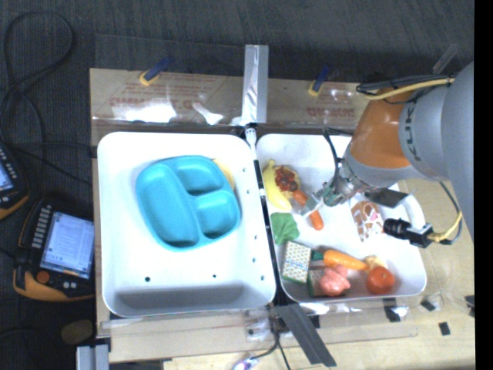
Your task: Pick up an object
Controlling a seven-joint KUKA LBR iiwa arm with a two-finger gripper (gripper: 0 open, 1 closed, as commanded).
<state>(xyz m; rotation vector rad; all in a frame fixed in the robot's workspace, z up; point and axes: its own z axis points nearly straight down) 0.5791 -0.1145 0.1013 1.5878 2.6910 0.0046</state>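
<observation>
My gripper (332, 195) hangs low in the right bin (410, 282), near its middle, under the orange wrist band. Just left of it lie a small carrot piece (315, 221), a bunch of dark grapes (287, 178) and a yellow banana (273, 190). To its right lies a brown-and-white patterned item (368, 219). Nearer the front are a green leaf (284, 227), a checked box (296, 261), a long carrot (343, 260), a pink lump (331, 282) and a red tomato (380, 280). Nothing is visibly held.
The left bin (123, 284) holds a blue divided tray (189, 199) with a yellow piece (224, 173) peeking out behind it. The bins' shared wall (262, 230) runs between them. A black cable (424, 233) trails off the arm over the right bin's edge.
</observation>
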